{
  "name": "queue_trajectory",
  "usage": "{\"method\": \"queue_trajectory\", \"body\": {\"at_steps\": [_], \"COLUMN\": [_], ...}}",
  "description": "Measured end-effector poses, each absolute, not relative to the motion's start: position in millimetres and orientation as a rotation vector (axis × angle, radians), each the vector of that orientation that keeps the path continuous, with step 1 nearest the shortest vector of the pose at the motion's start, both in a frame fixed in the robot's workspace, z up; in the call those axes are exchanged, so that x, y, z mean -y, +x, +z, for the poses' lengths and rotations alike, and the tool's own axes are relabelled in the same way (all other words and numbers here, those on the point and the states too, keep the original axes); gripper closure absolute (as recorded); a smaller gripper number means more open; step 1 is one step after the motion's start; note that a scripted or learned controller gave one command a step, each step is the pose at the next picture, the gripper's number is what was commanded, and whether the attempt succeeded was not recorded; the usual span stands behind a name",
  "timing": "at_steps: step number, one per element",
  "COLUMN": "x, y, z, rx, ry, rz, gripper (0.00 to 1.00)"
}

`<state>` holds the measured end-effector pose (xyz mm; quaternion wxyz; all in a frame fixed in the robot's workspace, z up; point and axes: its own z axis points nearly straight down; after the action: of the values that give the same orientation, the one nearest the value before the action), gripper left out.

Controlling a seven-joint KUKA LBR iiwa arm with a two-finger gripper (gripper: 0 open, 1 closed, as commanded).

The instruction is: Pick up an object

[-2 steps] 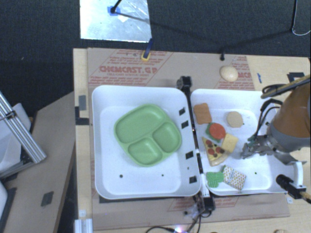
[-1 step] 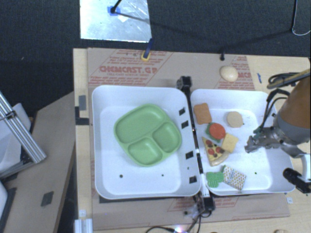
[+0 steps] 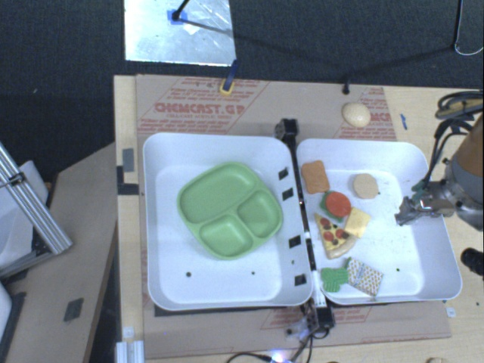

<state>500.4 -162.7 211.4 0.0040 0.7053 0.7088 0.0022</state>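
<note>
Here the tool point(image 3: 406, 212), its state impossible to tell, is hovering in the right bin point(image 3: 435, 267); nearest target: the yellow cheese wedge point(image 3: 358, 222), needing a centred, vertical descent.

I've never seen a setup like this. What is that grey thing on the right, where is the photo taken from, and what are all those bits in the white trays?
The camera looks down from above a bench. The grey thing is a robot arm reaching in from the right; its gripper hangs over the right bin. Nothing shows between its fingers. That bin has toy food: a pizza slice, a tomato, yellow cheese, a toast slice, a round beige piece and something green. The left bin holds a green divided plate.
</note>
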Motion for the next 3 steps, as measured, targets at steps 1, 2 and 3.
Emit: {"method": "queue_trajectory", "body": {"at_steps": [1, 2, 3], "x": [162.8, 111.8, 60.0], "y": [501.7, 526.1, 542.9], "z": [225.3, 234.8, 216.9], "rx": [-2.224, -2.232, -2.234], "ry": [2.213, 2.209, 2.211], "rz": [0.003, 0.006, 0.003], "gripper": [1.00, 1.00, 1.00]}}
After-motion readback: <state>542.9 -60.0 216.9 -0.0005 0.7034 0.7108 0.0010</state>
